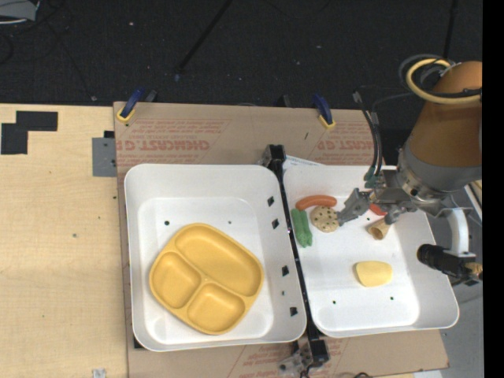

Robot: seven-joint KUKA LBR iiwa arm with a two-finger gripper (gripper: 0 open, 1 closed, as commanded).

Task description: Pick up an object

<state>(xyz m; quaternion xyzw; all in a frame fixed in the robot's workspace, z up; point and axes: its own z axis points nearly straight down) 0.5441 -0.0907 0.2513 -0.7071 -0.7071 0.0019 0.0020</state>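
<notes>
**Gripper low over right bin, fingers spread, nothing held**

L to R: left bin (142,187) holds a yellow divided plate (206,276), three compartments, lying flat and turned at an angle, w/ nothing visible in them. Plate sits toward the near half of the bin floor.

Right bin (409,309) has the small objs. Hard against its left wall, a green piece (302,227) lies lengthwise along the divider. Just right of it, a red sausage-like piece (315,202), and just below that a round tan cookie w/ dark spots (324,220); cookie & sausage look to be touching or nearly so. Further right and nearer the cam, a yellow lump (372,273) sits alone on the bin floor, apart from the rest.

Gripper (368,211) hangs above the far-right part of the right bin. Fingers look moderately apart: left finger (352,208) angles down toward the cookie, tip just beside it, contact can't be confirmed. Right finger is next to a small tan cone-like obj (379,230). A bit of red shows betw the fingers, too small to ID. No obj clearly clamped.

Arm (445,124) comes in from the right, orange band above the wrist.
</notes>
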